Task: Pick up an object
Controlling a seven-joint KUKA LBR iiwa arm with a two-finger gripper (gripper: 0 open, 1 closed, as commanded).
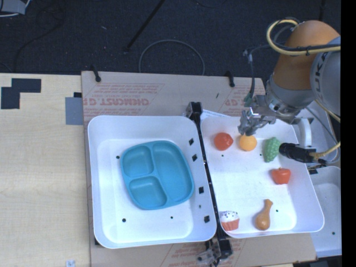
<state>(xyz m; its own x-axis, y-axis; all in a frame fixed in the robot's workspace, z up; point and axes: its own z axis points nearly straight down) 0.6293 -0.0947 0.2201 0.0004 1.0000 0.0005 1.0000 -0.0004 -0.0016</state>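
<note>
Arm (303, 54): grey metal with an orange shell above the wrist, looped with yellow cable, reaching in over the far edge of the right bin.

Left bin (105, 204): shallow white plastic, smooth, rounded corners. Holds a blue tray (157, 174), glossy, with three compartments, lying flat.

Right bin (300, 210): same make, touching the left bin along a black centre strip. Holds six small toy foods, all apart from one another.

Gripper (248, 128): dark metal, pointing down, its tips just above and about touching the orange (248, 143). The fingers look close together, but how wide they stand, and whether they have hold of anything, I cannot tell.

Drumstick (263, 215): tan, smooth, knobbed end, near the front rim.
Broccoli (271, 149): green, bumpy, just right of the orange.
Pepper (281, 176): red, blocky, glossy.
Tomato (223, 141): red, round, just left of the orange.
Orange: round, smooth, near the bin's far edge.
Cupcake (230, 220): white ridged case, pink top, front left corner.

Step in hand, by my reading: descent onto the orange, grasp not yet confirmed. Next move calls for the fingers straddling the ball squarely; round and slick, it may roll or squirt out.
</note>
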